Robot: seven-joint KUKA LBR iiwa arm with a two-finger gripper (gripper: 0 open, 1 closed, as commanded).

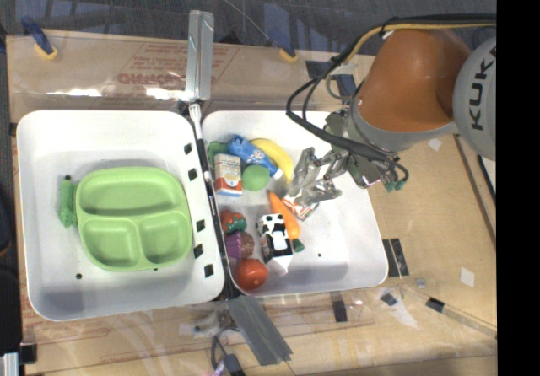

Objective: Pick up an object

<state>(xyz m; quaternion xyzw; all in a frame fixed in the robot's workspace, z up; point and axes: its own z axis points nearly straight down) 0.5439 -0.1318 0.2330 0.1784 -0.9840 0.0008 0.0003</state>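
My gripper (305,194) hangs over the right bin (354,239), its metal fingers pointing down-left just above the orange carrot (284,206). Nothing shows between the fingers. Toys lie along the bin's left half: a yellow banana (275,154), a blue packet (250,150), a green ball (254,178), a small carton (227,174), a black-and-white cow figure (274,235), a purple piece (238,244), a red tomato (251,274) and a red-green piece (233,221).
The left bin (42,197) holds a green divided plate (133,216) and a green piece (66,201) beside it. A grey divider post (200,54) stands between the bins. The arm's orange band (413,79) looms at the right.
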